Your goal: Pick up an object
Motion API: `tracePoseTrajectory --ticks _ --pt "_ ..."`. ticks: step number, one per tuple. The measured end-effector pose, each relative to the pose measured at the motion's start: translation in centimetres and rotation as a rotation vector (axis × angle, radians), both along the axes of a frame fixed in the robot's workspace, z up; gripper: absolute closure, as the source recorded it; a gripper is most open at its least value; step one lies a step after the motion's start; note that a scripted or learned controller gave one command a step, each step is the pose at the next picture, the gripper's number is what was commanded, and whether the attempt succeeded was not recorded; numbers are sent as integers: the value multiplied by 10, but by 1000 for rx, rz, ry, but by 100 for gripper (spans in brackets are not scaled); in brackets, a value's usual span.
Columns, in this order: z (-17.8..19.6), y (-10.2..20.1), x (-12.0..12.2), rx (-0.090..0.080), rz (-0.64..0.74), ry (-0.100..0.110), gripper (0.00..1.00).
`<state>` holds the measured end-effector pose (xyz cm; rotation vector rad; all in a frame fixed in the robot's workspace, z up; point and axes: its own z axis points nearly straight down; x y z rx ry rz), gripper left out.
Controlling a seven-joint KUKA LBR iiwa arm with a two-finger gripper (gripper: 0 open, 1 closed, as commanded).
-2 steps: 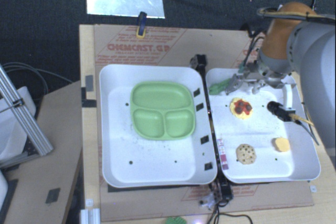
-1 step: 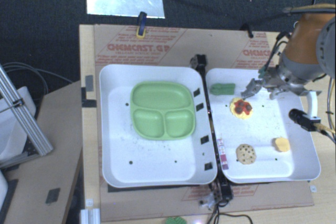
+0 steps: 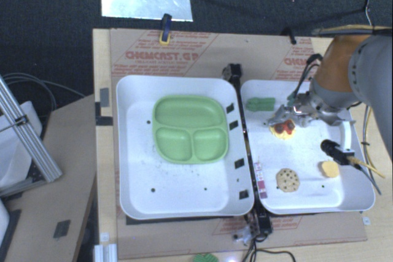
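Overhead view of a surface (image 3: pixel 184 49) carrying two shallow white bins side by side. The left bin (image 3: pixel 124 150) holds a green divided plate (image 3: pixel 190 130). The right bin (image 3: pixel 362 193) holds four small things: a green block (image 3: pixel 261 104) near its far left corner, a red and yellow toy (image 3: pixel 284 130) near the middle, a round cookie (image 3: pixel 287 180) toward the near edge, and a yellow chunk (image 3: pixel 330 169) to the cookie's right.

The grey and orange arm reaches in from the right. Its gripper (image 3: pixel 282 119) sits low over the right bin, directly above the far edge of the red and yellow toy and seemingly touching or just short of it. Metal parts overlap there, so it cannot be told whether the gripper is wide, narrow or holding anything.

The toy is the likeliest target, being closest. It looks small, light and rigid, probably smooth plastic that could slip or skid on the bin floor. Its shape is too small to read; a hold across its narrower middle seems safest. The green block lies just beside the gripper's left; the cookie and the chunk lie well apart.
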<state>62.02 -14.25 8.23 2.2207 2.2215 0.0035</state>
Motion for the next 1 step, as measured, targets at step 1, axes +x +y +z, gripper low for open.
tracePoseTrajectory --ticks 1 --pt "20 -1 5 -4 2 -15 100"
